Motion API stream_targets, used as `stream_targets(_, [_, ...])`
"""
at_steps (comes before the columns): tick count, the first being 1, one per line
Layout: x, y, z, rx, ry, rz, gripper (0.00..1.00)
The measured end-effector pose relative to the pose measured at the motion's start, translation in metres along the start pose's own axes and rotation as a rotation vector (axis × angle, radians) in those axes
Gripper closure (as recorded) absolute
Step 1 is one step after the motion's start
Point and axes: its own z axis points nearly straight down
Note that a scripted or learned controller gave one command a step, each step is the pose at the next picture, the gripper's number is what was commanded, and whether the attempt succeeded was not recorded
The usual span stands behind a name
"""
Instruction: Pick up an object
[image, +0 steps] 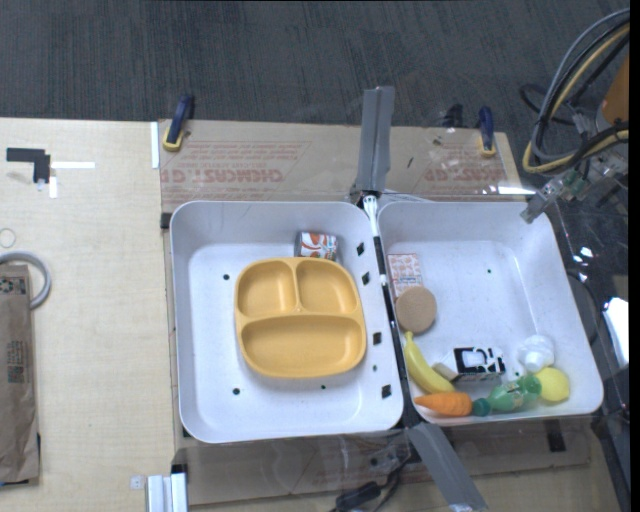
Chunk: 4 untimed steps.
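Down at the front of the right bin (560, 300) lies a small, light, hard toy carrot (444, 404), best pinched across its middle; the end effector's state cannot be told.

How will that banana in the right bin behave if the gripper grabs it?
The banana looks like smooth plastic, so probably light and slippery. Its curve may make it pivot between fingers. It lies against the bin wall, likely hindering a clean grasp.

A yellow divided plate (299, 317) sits in the left bin (200, 400); banana (424, 367), carrot (444, 404) and lemon (553, 385) crowd the right bin (500, 255).
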Motion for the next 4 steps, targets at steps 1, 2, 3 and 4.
stream_targets(1, [-0.001,0.0,-0.01,-0.002,-0.004,0.001,1.0])
stream_targets(2, [-0.003,0.001,-0.02,-0.004,-0.008,0.001,1.0])
stream_targets(3, [-0.004,0.001,-0.03,-0.007,-0.012,0.001,1.0])
stream_targets(4, [-0.005,0.001,-0.04,-0.009,-0.015,0.001,1.0])
